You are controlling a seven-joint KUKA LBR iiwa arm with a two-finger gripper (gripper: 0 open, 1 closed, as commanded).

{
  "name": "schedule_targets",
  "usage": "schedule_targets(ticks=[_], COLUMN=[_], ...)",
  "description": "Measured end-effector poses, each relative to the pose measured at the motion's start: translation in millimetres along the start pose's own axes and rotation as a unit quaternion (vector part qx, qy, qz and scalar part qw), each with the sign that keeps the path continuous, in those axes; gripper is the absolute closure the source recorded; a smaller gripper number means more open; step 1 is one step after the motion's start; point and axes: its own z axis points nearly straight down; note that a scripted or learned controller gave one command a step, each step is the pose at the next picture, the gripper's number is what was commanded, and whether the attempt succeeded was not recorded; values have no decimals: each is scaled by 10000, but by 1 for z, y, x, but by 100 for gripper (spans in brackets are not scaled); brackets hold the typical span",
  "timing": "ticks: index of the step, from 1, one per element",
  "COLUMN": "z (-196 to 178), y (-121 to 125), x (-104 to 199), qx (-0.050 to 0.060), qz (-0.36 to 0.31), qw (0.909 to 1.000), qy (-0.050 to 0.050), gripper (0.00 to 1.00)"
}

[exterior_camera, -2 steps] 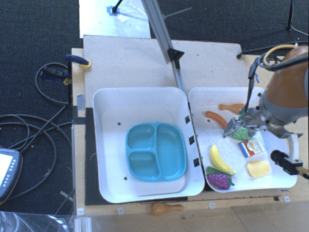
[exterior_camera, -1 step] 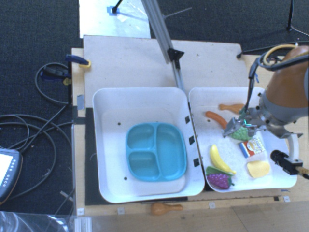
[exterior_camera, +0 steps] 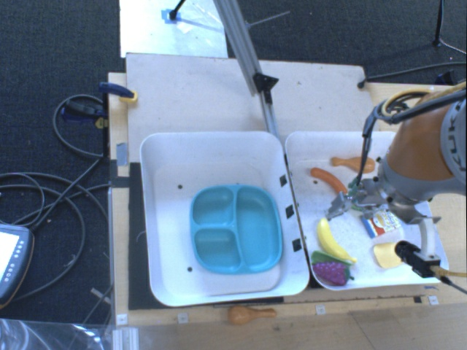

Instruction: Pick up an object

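My gripper [exterior_camera: 341, 207] hangs low over the middle of the right bin [exterior_camera: 303, 148], with the grey and orange arm [exterior_camera: 423, 152] reaching in from the right. Just left of and above it lies an orange sausage [exterior_camera: 327, 179]. Below it rests a yellow banana [exterior_camera: 333, 241], and beneath that sit purple grapes [exterior_camera: 330, 272] on a green leaf. To its right lie a small white, blue and red carton [exterior_camera: 380, 224] and a yellow cheese wedge [exterior_camera: 386, 255]. An orange drumstick [exterior_camera: 352, 164] lies at the back of the bin.
The left bin [exterior_camera: 157, 195] holds a turquoise divided plate [exterior_camera: 236, 229]. A metal pole [exterior_camera: 241, 35] slants down to the wall between the bins. An orange toy [exterior_camera: 250, 313] lies on the bench in front of the bins. Cables lie on the floor at left.
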Motion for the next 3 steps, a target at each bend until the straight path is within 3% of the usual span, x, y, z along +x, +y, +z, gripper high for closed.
schedule_targets(ticks=[1,2,3], z=[60,67,56], y=[-7,-7,-6], x=[-3,-3,-3], qx=[8,-15,-33], qz=[3,0,0], qw=[10000,10000,10000], qy=[0,-3,-3], gripper=[0,0,100])
